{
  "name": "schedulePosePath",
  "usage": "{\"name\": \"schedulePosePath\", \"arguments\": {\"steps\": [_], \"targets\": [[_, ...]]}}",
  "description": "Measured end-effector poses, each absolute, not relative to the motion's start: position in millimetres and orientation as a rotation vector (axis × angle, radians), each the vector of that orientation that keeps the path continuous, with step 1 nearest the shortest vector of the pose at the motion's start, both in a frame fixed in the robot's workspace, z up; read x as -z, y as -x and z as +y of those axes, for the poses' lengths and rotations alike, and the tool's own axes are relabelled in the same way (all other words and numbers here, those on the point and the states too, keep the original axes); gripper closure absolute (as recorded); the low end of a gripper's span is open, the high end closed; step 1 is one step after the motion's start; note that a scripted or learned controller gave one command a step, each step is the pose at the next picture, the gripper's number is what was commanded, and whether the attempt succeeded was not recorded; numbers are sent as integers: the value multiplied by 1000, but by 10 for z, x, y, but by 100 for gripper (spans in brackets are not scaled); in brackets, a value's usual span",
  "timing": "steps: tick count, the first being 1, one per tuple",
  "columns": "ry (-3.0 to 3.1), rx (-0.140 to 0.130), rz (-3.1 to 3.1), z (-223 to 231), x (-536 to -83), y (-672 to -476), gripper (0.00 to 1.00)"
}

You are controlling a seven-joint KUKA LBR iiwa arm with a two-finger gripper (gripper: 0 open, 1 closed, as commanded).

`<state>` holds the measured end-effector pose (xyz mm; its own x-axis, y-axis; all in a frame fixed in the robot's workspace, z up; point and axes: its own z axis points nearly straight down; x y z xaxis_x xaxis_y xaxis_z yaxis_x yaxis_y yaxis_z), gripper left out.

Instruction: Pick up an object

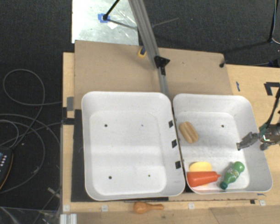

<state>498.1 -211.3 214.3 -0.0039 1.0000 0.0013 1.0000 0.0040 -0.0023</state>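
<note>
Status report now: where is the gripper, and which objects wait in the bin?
Gripper over right bin's right edge, holding nothing. Bread roll, carrot, green bottle untouched. Path clear.

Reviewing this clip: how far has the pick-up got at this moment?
Nothing looks picked yet. The bread roll, yellow piece, orange carrot and green bottle all lie in the right bin. In hand: the gripper sits at that bin's right rim, with nothing seen between its fingers. Left: reach an object, close on it and lift.
</note>
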Motion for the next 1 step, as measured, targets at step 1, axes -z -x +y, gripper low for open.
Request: {"name": "schedulePosePath", "arguments": {"steps": [1], "targets": [[2218,2,-2226,-2111,-2161,-4991,0]]}}
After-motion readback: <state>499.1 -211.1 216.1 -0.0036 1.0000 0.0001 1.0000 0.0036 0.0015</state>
